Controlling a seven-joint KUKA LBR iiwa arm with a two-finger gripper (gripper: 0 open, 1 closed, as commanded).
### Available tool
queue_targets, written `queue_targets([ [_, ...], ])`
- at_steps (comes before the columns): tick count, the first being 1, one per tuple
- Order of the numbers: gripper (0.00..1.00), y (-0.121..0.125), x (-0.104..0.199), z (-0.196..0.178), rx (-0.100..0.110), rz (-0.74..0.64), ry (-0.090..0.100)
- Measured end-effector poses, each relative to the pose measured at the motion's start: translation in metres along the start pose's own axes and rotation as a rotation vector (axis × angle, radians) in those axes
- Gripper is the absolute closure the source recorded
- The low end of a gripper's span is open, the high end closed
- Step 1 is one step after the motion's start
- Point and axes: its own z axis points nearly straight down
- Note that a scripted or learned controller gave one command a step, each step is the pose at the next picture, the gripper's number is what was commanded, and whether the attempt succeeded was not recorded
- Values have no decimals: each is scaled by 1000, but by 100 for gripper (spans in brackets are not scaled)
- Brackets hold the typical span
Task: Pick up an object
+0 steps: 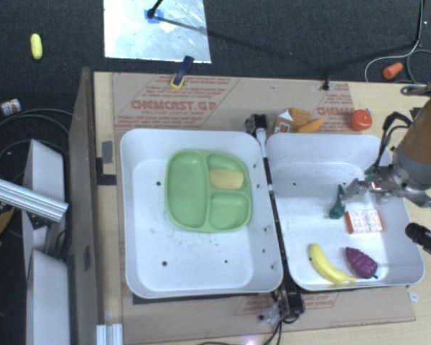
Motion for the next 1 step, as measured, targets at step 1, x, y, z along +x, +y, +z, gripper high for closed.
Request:
queue_targets([
  [1,0,-4,45,35,4,-7,4],
])
